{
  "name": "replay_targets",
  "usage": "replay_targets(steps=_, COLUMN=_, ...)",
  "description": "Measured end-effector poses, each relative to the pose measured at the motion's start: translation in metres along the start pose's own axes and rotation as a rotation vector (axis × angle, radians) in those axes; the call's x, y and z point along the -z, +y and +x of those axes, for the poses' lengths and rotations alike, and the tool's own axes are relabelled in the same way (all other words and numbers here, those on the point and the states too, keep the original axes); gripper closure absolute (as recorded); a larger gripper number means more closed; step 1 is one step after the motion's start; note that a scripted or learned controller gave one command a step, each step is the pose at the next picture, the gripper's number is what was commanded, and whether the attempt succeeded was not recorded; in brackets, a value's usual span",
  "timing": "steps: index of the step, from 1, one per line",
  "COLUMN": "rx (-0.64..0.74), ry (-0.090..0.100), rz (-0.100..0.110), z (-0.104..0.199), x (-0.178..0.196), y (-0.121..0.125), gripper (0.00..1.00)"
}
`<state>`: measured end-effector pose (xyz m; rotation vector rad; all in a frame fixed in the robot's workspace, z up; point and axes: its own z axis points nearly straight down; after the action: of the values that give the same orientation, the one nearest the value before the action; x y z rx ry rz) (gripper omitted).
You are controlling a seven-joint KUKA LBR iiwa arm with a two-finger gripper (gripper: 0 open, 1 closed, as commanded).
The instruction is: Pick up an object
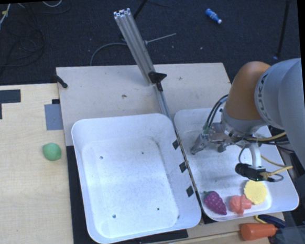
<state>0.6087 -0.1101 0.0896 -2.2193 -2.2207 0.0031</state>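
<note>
Gripper (207, 143) hovers in right bin (220, 176), apparently open and empty; toys at five o'clock unpicked; grasp outstanding.

Light wood tabletop (22, 208) is carrying two white bins side by side: left bin (90, 130), right bin (285, 200). Green ball (52, 151) is sitting on the wood left of them; orange object (257, 230) is lying at the front edge.
</note>
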Motion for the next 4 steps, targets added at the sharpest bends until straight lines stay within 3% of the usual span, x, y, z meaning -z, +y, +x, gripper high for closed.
replay_targets(steps=1, rx=-0.003, ry=0.0, rz=-0.004, z=-0.001, x=0.013, y=0.001, gripper=1.0)
replay_targets(steps=3, rx=-0.003, ry=-0.001, rz=-0.007, z=-0.007, x=0.113, y=-0.009, gripper=1.0)
replay_targets(steps=4, rx=-0.002, ry=0.0, rz=-0.003, z=-0.007, x=0.115, y=-0.009, gripper=1.0)
